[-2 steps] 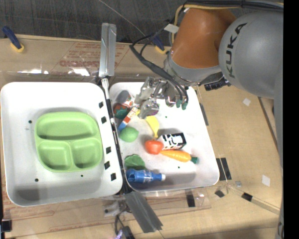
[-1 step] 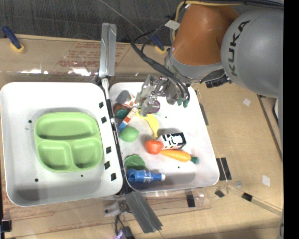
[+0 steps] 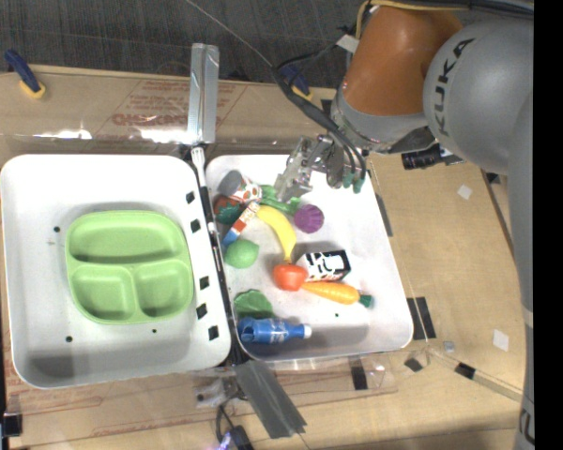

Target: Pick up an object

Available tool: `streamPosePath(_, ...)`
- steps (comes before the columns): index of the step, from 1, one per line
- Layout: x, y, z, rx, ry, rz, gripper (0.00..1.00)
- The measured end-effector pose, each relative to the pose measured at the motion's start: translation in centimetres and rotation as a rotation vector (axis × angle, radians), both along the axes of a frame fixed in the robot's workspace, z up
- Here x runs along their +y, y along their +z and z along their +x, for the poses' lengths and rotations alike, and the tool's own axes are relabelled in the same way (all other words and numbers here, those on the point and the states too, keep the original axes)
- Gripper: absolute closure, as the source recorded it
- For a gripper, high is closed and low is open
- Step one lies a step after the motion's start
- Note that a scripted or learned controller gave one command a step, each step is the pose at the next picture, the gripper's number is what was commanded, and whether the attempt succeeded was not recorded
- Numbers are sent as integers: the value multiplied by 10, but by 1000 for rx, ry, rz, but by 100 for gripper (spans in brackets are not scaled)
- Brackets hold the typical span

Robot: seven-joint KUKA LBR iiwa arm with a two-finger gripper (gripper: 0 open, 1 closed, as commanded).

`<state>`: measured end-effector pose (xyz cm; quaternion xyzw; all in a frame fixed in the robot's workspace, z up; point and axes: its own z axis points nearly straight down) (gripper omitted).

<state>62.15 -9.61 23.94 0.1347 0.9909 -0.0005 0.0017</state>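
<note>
**Gripper hovering at the right bin's far edge**

A wooden bench (image 3: 450, 251) carries two white bins; the left bin (image 3: 28, 251) holds a green divided tray (image 3: 127, 265). The right bin (image 3: 380, 279) holds toy food: banana (image 3: 280, 228), purple ball (image 3: 309, 217), carrot (image 3: 331, 292), blue bottle (image 3: 267, 330). The gripper (image 3: 296, 181) sits above the banana's upper end, fingers seemingly parted, nothing visibly between them.

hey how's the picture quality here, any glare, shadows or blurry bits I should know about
Camera view: lighting is even, with soft shadows in the left bin around the green tray; mild glare on the clear sheet behind the bins; the gripper looks slightly soft, its details hard to resolve; the toys in the right bin are reasonably sharp.
</note>
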Motion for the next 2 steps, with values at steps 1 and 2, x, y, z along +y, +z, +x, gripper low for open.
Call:
streamPosePath(1,21,12,18,-1,-8,1,100)
streamPosePath(2,37,-7,-106,3,-61,1,100)
